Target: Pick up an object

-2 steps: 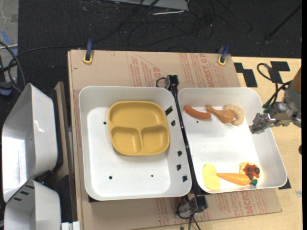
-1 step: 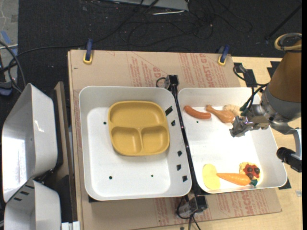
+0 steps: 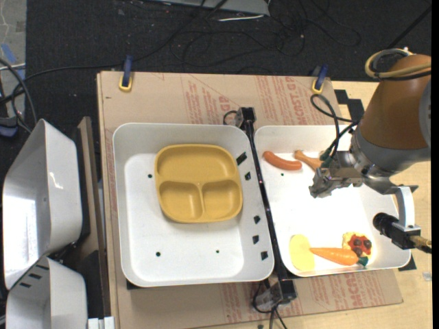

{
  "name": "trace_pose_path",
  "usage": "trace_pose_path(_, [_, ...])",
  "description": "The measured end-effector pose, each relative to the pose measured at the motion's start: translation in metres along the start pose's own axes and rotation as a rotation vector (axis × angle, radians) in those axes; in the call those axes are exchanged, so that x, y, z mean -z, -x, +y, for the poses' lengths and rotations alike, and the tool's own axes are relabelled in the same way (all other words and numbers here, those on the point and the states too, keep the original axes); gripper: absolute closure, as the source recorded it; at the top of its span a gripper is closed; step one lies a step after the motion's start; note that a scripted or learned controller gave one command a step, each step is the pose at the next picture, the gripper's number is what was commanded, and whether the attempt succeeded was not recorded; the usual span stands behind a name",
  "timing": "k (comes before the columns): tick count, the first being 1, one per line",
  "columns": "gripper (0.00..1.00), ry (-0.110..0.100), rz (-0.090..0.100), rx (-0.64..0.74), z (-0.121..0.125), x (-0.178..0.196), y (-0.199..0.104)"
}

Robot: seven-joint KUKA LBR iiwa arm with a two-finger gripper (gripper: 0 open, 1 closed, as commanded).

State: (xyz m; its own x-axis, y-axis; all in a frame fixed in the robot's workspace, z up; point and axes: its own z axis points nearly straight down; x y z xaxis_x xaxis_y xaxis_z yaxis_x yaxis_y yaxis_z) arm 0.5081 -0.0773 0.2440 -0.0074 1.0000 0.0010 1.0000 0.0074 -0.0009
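Whether the fingers are spread or pressed together cannot be told from this slant; nothing is showing between them. The gripper [image 3: 321, 186] is hanging over the upper middle of the right bin [image 3: 288, 214], just beside an orange piece [image 3: 308, 160] and near a toy hot dog sausage [image 3: 282, 161]. Along the bin's near edge, a toy carrot [image 3: 333, 256] is lying against a pale yellow piece [image 3: 300, 251], with a red-and-yellow toy [image 3: 358, 244] just beside its end. A yellow divided plate [image 3: 199, 183] is sitting in the left bin [image 3: 137, 245].
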Motion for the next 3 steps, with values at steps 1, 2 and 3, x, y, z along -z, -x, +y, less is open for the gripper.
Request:
trace_pose_path(1, [1.0,-0.001,0.001,0.001,-0.012,-0.001,-0.058])
trace_pose_path(2, [1.0,0.0,0.001,0.003,-0.015,0.003,-0.117])
trace_pose_path(3, [1.0,-0.003,0.0,0.001,-0.019,-0.019,-0.173])
